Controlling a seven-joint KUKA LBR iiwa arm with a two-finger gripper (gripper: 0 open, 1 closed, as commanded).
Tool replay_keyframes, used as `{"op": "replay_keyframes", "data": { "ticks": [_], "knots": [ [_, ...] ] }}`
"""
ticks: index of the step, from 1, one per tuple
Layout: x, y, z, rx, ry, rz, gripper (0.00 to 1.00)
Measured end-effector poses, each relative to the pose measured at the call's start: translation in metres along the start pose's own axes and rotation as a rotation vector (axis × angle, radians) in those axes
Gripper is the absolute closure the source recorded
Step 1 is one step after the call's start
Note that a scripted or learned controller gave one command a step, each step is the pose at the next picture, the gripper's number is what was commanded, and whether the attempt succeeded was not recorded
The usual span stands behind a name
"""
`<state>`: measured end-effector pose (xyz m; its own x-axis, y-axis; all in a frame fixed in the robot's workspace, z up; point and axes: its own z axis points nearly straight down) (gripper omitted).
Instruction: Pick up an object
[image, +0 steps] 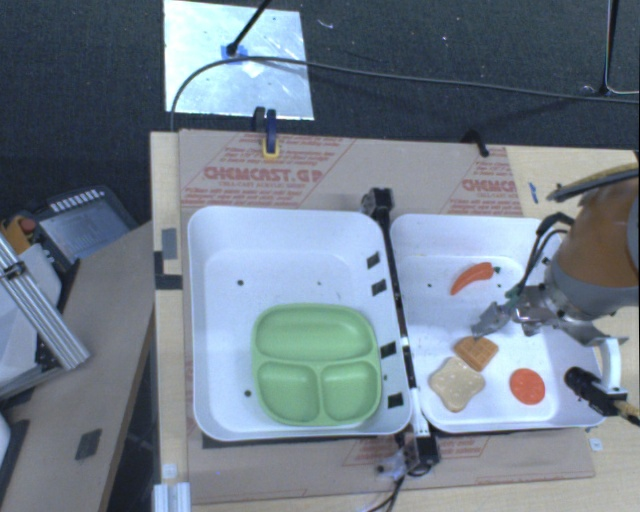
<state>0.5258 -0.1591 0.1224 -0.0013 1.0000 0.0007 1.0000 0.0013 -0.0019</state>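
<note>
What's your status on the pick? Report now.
Claw low in the right bin, just above the waffle. Nothing seen held. Carrot, bread slice, tomato slice lie close by.

My arm (600, 250): grey, orange band. Bins (215, 300) white. Tray (315, 362) pale green. Beside waffle (476, 352), golden-brown: orange carrot (472, 277), red disc (527, 385), cream toast (456, 383).

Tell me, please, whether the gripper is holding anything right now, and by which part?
Nothing shows between its fingers. The gripper hangs just above the waffle piece in the right bin.
</note>
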Motion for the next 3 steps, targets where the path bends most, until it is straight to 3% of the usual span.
{"op": "replay_keyframes", "data": {
  "ticks": [1,2,3],
  "knots": [
    [0.001,0.003,0.034,-0.006,0.004,0.0,0.0],
    [0.002,0.007,0.02,-0.018,0.002,-0.003,1.0],
    [0.002,0.009,-0.023,-0.008,-0.002,-0.002,1.0]
  ]
}}
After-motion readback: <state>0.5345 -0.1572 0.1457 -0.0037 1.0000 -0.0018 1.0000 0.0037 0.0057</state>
